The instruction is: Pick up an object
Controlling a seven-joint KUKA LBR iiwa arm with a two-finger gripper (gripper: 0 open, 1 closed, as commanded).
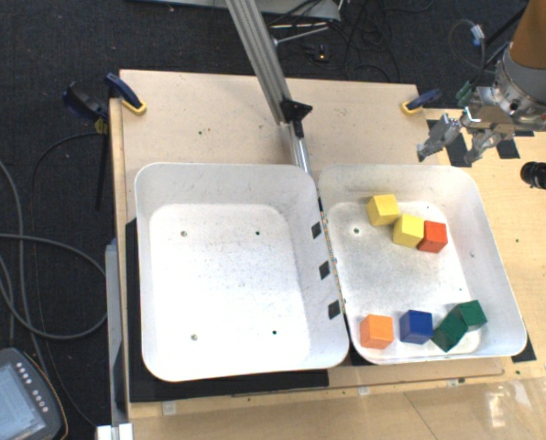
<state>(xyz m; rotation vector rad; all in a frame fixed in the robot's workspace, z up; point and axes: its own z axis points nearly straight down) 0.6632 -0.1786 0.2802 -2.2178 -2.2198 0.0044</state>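
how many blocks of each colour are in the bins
yellow blocks: 2
orange blocks: 2
blue block: 1
green blocks: 2
total: 7, all in the right bin

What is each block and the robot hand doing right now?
hand: open, holding nothing, above the bench beyond the right bin
yellow blocks: lying in that bin, corners touching
red-orange block: against the second yellow
orange block: lying alone
blue block: beside the greens
green blocks: touching
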